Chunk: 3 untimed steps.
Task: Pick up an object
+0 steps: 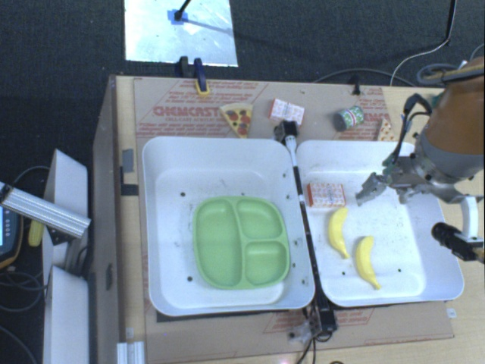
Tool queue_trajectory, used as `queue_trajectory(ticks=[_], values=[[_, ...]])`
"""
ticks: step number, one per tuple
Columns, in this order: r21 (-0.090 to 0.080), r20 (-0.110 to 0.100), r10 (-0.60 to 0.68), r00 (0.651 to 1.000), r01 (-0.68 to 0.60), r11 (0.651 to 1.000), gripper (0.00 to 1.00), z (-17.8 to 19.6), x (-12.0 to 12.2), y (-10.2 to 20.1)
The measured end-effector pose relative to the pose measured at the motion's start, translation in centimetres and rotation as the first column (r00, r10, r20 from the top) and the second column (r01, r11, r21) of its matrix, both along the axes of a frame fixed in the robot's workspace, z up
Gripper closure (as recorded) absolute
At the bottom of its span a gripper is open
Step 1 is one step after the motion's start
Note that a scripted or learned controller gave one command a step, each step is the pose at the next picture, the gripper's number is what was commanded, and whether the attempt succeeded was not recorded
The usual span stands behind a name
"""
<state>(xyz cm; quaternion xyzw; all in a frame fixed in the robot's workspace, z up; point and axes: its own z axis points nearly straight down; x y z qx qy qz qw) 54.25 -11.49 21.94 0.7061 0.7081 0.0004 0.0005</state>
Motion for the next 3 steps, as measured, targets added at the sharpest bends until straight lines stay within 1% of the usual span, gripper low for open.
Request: queue_trajectory(ticks=[1, 2, 3], values=[[0.000, 0.002, -0.002, 1.000, 0.002, 1.000, 0.00, -12.5, -2.9, -0.8], [0.000, -0.001, -0.002, 1.000, 0.002, 1.000, 0.00, -13.5, -5.6, -1.0], [0.001, 0.003, 0.000, 1.000, 0.000, 1.000, 1.00, -12.4, -5.4, -1.0]])
